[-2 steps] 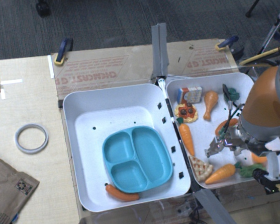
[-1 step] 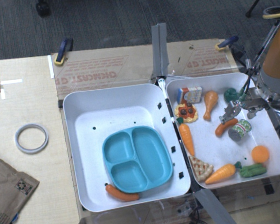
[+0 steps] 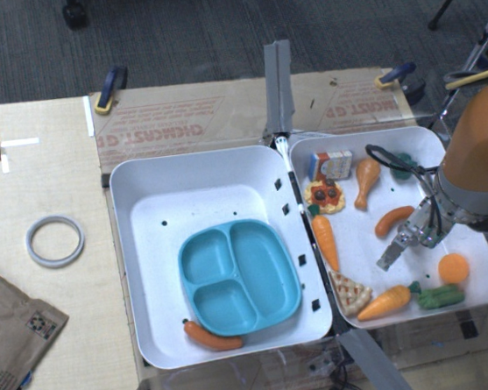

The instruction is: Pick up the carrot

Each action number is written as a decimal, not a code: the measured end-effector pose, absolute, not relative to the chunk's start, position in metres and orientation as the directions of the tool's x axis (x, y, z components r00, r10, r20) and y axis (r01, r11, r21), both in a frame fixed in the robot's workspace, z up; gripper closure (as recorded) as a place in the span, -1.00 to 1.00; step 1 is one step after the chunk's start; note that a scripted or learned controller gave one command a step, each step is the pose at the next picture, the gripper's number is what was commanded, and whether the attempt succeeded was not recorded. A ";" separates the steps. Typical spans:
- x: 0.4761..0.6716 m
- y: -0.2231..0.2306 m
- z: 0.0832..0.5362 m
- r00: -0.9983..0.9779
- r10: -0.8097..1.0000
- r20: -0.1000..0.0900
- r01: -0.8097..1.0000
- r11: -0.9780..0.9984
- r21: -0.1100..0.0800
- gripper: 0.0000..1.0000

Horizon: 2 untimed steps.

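In the right bin (image 3: 477, 298) lie two orange carrot-like pieces. A long slim one (image 3: 325, 241) rests along the bin's left wall. A shorter carrot (image 3: 385, 302) with a green tip lies near the front wall. My gripper (image 3: 399, 247) hangs over the middle of this bin, pointing down and left, between the two pieces and apart from both. I see nothing held in it. A reddish sausage (image 3: 394, 218) lies just above the gripper.
The right bin also holds a drumstick (image 3: 367, 181), two pizza slices (image 3: 324, 196) (image 3: 349, 291), a small box (image 3: 333, 165), an orange (image 3: 453, 268) and a green vegetable (image 3: 440, 297). The left bin (image 3: 144, 246) holds a blue divided plate (image 3: 200, 255) and a sausage (image 3: 213, 336).
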<state>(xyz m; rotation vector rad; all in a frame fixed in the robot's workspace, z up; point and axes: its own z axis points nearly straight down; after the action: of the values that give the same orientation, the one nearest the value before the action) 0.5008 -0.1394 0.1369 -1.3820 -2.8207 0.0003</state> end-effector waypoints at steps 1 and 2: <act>0.519 -0.185 0.171 -0.088 0.996 -0.002 0.996 0.088 0.000 -1.00; 0.479 -0.106 0.099 -0.444 0.896 0.000 0.896 0.444 0.003 -1.00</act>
<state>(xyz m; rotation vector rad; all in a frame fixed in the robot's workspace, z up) 0.4787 -0.1060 0.0987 -1.6573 -2.6702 -0.0041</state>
